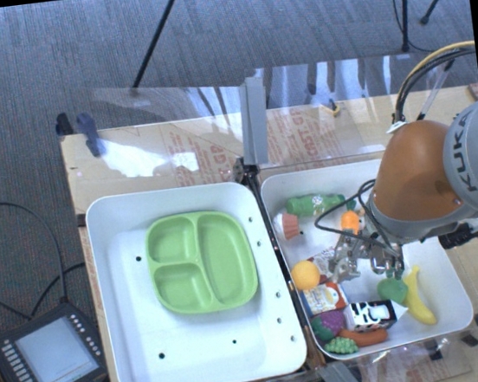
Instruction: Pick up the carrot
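Note:
In the right bin (458, 288) a small orange piece, which I take for the carrot (348, 219), lies near the middle and is partly crossed by the arm's cables. My gripper (366, 256) hangs just in front of it and slightly right, low over the bin, under the orange wrist band (417, 180). Nothing can be seen held in it. A long red-orange piece with a green end (363, 335) lies at the bin's front edge and could also be a carrot.
The right bin also holds a green vegetable (315, 204), an orange cup shape (291, 225), an orange ball (305, 274), a yellow banana (419, 297), a green piece (392, 290) and purple grapes (329, 322). A green divided plate (202, 260) lies in the left bin (126, 331).

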### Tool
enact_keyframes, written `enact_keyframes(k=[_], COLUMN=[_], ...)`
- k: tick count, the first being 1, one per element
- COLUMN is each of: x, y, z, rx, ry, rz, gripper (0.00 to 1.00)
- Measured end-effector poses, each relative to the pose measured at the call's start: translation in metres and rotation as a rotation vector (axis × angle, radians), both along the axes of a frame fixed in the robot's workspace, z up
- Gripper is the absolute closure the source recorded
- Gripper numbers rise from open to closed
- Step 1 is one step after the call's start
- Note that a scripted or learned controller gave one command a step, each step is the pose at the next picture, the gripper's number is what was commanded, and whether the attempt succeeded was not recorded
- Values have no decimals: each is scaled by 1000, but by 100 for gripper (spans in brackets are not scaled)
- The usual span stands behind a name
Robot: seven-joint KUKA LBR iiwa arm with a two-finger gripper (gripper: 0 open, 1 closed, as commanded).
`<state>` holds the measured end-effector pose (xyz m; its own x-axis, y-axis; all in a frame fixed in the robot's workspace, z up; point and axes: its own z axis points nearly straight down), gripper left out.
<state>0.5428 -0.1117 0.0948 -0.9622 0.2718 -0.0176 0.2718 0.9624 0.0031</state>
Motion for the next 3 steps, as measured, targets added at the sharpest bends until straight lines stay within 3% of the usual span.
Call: enact_keyframes(k=[1,2,3], x=[92,-8,41], y=[-22,-4,-42], z=[1,-7,-7], rx=[0,0,1], ry=[-1,17,16], rz=[0,348,138], gripper=[100,100,100])
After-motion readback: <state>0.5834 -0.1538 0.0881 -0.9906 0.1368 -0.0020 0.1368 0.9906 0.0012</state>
